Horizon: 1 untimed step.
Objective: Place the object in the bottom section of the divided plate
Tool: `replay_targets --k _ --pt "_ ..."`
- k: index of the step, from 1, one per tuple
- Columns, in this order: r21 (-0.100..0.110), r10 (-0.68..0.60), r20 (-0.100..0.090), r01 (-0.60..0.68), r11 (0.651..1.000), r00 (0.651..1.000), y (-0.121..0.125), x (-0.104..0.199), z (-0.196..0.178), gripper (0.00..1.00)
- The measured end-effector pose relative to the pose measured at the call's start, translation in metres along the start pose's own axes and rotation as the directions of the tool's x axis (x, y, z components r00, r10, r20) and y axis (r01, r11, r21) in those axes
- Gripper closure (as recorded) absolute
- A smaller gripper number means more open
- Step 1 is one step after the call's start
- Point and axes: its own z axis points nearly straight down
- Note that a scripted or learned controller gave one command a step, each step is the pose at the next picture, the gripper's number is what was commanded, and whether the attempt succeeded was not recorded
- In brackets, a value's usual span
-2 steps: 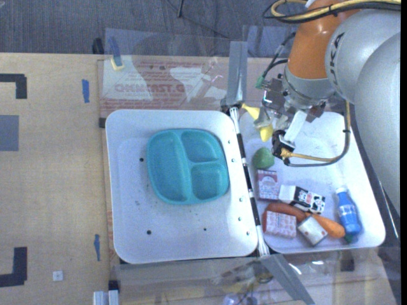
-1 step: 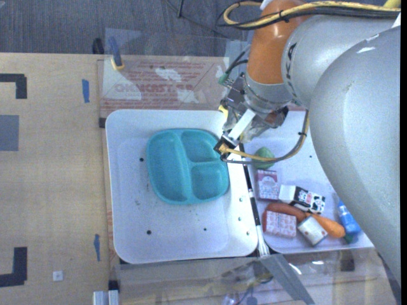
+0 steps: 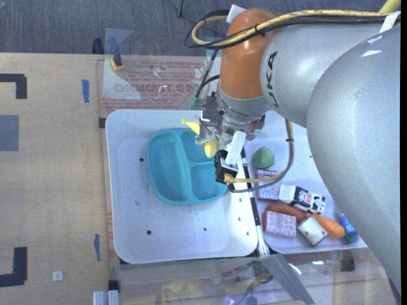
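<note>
Black letters "KU" read on the grey arm (image 3: 331, 75) beside its orange band. The pincer (image 3: 213, 142) hangs over the 1 o'clock rim of the teal divided plate (image 3: 172, 167) in the left bin (image 3: 127, 234); a yellow object (image 3: 205, 140) sits against it, whether pinched cannot be told. At 3 o'clock, a green lump (image 3: 263, 157).
</note>
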Motion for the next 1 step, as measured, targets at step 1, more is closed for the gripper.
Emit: replay_targets --k 1 --pt "-0.006 -0.132 0.001 0.132 0.991 0.991 -0.0238 0.0467 -0.0299 1.0"
